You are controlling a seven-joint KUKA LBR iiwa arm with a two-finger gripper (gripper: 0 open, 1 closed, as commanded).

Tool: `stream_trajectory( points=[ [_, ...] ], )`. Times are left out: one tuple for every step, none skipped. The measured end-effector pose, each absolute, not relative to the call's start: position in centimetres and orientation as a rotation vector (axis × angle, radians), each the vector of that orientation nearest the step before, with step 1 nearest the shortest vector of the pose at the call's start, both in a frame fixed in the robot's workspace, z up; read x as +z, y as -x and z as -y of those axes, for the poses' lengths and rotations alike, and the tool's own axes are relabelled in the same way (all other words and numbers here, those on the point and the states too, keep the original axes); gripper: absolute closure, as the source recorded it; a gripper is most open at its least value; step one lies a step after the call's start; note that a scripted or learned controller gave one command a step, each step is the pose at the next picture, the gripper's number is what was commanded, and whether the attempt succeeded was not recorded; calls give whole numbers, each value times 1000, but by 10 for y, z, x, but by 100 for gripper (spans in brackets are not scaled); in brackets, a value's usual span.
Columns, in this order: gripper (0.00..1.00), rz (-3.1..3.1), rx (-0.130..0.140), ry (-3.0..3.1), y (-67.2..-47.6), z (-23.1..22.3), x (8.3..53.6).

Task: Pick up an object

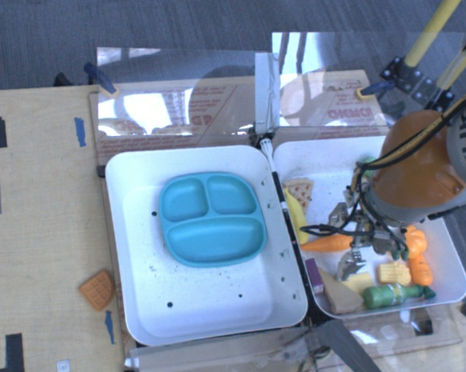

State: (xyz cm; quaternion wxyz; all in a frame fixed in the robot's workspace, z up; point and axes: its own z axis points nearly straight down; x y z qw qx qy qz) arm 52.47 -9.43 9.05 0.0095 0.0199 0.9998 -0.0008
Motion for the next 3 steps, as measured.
stream_trajectory(
  points=[
    [0,-3121,-5,122,-494,125,90],
    [100,-3107,-13,116,-499,127,104],
    [100,-3044,-13,723,-513,109,90]
  ],
)
